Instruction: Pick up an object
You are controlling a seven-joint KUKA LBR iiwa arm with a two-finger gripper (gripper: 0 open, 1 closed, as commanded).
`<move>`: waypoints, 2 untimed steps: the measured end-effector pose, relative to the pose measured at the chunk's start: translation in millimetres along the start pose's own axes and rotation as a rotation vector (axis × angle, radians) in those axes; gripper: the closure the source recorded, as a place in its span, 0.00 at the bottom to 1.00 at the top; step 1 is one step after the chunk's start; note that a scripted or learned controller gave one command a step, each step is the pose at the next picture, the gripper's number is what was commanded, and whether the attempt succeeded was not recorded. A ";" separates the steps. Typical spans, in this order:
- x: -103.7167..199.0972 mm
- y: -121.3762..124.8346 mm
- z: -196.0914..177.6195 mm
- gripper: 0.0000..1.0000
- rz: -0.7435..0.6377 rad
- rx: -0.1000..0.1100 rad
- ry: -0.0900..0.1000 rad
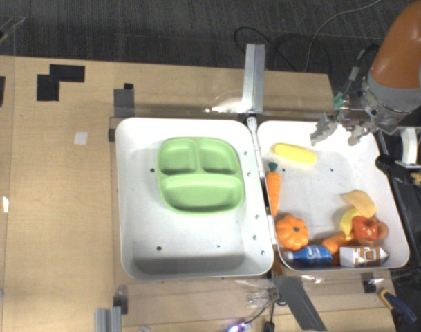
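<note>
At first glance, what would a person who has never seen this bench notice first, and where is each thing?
The green divided plate stands out most, lying alone in the middle of the left bin. Next comes the colourful toy food in the right bin: a yellow piece near the top, a carrot along the left wall, and a pumpkin among items crowded at the bottom. The gripper hovers open over that bin's top edge.
</note>
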State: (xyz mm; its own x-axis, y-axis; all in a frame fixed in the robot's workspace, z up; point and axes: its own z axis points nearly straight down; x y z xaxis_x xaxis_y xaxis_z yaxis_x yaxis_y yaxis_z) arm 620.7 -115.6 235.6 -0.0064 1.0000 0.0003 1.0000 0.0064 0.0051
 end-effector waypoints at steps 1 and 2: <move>21.5 3.8 21.8 0.00 -0.096 -0.001 0.000; 44.3 49.8 49.3 0.00 -0.535 -0.003 -0.001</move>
State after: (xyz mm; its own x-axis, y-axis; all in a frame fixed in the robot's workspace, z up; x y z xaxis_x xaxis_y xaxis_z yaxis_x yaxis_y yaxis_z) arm 670.5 -70.9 186.6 -0.5157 0.8568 -0.0037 0.8567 0.5157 0.0071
